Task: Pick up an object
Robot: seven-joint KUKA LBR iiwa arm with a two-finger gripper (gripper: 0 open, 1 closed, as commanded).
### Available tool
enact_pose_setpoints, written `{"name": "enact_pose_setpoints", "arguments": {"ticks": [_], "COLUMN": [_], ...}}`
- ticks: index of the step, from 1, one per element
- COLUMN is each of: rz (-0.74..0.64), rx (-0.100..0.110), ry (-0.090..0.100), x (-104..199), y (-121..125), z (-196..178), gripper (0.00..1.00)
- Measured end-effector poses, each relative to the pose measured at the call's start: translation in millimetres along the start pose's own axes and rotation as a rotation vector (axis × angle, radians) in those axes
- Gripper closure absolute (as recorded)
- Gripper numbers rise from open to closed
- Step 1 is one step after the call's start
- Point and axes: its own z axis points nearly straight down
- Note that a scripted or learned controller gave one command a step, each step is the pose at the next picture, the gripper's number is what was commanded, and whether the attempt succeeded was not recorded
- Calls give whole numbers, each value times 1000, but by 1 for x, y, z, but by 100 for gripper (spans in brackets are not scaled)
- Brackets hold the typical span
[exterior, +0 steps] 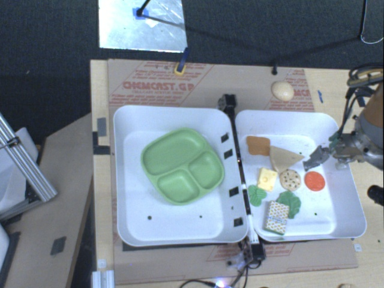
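Two white bins sit side by side on the bench. The left bin carries a green divided plate at its centre. The arm enters over the right rim of the right bin, wrist angled down and leftward. The gripper hangs above the bin's upper right area, just over the red round piece and beside the tan wedge; nothing is seen between the fingers, and their spacing cannot be determined. Remaining contents, near the bin's left and centre: brown slab, green leafy piece, patterned packet toward the bottom edge, yellow block, cookie, small green piece at the left wall.
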Motion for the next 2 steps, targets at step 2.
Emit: {"name": "enact_pose_setpoints", "arguments": {"ticks": [2], "rz": [-1], "rx": [-8], "ry": [-1], "x": [-3], "y": [7], "z": [37], "gripper": [0]}}
